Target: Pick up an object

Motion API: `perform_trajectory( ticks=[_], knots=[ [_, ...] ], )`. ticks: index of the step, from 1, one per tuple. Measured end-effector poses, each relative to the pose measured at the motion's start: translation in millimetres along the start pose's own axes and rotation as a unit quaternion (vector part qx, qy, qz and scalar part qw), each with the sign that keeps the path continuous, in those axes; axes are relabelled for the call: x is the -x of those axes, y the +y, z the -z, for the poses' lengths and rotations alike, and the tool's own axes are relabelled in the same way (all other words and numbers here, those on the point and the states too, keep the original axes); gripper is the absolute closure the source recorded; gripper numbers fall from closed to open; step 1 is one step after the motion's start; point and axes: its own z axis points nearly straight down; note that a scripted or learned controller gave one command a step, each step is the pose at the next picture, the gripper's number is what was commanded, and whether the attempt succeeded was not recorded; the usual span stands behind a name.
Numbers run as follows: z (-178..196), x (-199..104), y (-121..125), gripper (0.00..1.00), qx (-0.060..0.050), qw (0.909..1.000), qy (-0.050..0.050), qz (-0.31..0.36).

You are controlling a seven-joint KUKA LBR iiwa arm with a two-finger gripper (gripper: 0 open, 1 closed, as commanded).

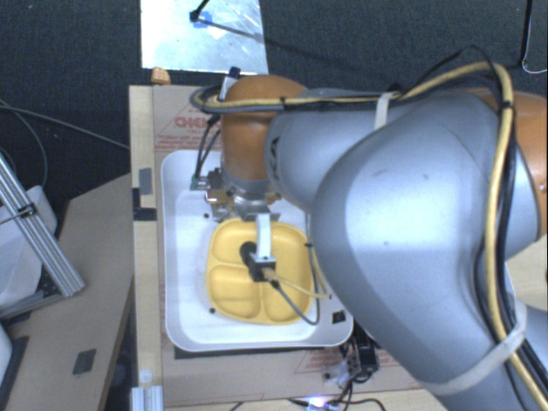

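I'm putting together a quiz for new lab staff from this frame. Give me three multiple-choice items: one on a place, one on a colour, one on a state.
1. Where is the divided dish?
A. in the white bin
B. on the foil sheet
C. on the dark floor

2. What colour is the dish?
A. blue
B. yellow
C. red

3. How does the dish sit?
A. on its edge
B. in broken pieces
C. flat and whole

Answers:
1 A, the bin's white floor and rim surround it.
2 B, its surface is yellow all over.
3 C, its broad face is turned to the camera above, unbroken.
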Motion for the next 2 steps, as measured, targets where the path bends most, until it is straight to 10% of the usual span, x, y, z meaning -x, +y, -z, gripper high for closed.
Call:
perform_trajectory(
  ticks=[1, 2],
  knots=[
    [3.4, 10.4, -126.6, 1.0, -0.007, 1.0, 0.002, 0.002],
    [1.4, 13.6, -122.7, 0.0, -0.005, 1.0, 0.0, 0.0]
  ],
)
